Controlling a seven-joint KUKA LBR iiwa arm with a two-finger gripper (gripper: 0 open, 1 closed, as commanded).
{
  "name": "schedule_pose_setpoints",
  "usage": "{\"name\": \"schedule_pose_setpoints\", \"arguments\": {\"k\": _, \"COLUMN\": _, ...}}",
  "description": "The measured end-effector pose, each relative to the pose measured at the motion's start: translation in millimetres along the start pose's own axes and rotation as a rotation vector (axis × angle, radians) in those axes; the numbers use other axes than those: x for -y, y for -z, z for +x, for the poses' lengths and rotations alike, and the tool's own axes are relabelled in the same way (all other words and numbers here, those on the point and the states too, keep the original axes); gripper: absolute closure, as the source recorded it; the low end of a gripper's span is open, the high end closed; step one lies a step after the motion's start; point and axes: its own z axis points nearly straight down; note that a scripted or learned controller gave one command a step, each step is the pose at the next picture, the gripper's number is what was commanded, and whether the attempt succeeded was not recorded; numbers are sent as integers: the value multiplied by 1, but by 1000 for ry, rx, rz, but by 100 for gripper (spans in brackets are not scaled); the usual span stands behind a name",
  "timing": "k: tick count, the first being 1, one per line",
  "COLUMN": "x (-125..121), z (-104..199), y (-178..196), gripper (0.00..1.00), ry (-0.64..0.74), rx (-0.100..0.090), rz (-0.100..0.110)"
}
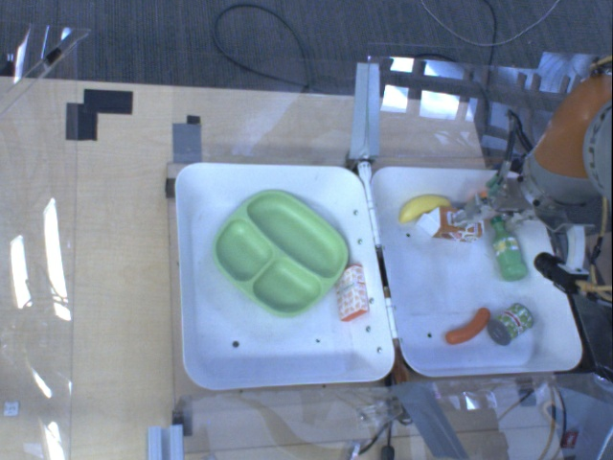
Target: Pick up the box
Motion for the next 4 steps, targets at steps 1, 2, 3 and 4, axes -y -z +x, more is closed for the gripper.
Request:
{"name": "schedule_pose_setpoints", "arguments": {"k": 1, "x": -34, "z": 38, "y": -2, "gripper": 0, "ry": -65, "rx": 3, "rz": 10}}
{"name": "schedule_pose_setpoints", "arguments": {"k": 2, "x": -17, "z": 43, "y": -1, "gripper": 0, "ry": -108, "rx": 1, "rz": -4}}
{"name": "schedule_pose_setpoints", "arguments": {"k": 3, "x": -40, "z": 111, "y": -10, "gripper": 0, "ry": -74, "rx": -6, "rz": 19}}
{"name": "schedule_pose_setpoints", "arguments": {"k": 4, "x": 1, "z": 111, "y": -18, "gripper": 0, "ry": 51, "rx": -8, "rz": 36}}
